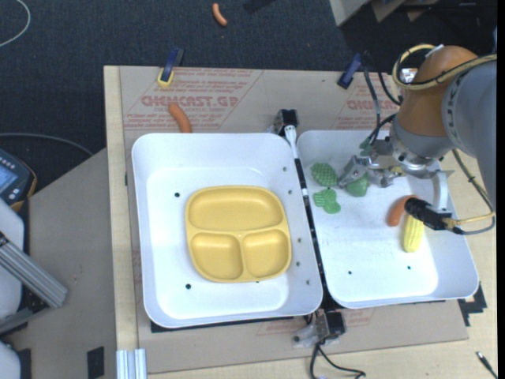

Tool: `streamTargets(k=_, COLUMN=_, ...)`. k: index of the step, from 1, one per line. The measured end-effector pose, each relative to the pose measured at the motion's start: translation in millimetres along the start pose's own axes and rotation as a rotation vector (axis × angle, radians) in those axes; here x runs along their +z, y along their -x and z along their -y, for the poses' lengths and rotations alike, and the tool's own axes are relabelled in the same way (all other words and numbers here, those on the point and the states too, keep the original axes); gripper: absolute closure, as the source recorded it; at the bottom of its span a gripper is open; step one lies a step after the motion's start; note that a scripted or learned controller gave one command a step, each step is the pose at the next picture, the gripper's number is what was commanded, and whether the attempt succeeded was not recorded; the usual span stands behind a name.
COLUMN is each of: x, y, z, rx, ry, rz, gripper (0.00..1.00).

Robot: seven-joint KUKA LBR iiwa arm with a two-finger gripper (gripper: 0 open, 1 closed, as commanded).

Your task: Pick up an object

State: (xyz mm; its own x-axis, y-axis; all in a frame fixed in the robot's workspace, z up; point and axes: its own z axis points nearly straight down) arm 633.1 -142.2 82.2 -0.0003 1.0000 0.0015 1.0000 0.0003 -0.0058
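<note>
The right bin [379, 279] holds several toy foods. A green leafy piece [323, 172] lies near its left wall, with a second one [328, 203] just below it. A third green piece [357, 186] sits right under my gripper [368, 172], which is low over the bin's upper middle; I can't see whether it touches the piece. An orange sausage-like piece [397, 210] and a yellow corn cob [412, 233] lie to the gripper's lower right. The arm's grey body and orange band [430, 93] hang over the bin's upper right corner.
The left bin [154, 212] holds a yellow divided plate [238, 232]. A small orange piece [181, 118] lies on the board behind the left bin, another [219, 14] on the dark floor. Black cables [430, 216] trail from the arm over the right bin.
</note>
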Motion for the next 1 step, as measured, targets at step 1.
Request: streamTargets(k=1, x=-13.7, y=0.4, z=-1.6, rx=0.001, ry=0.007, rz=0.001, gripper=1.0)
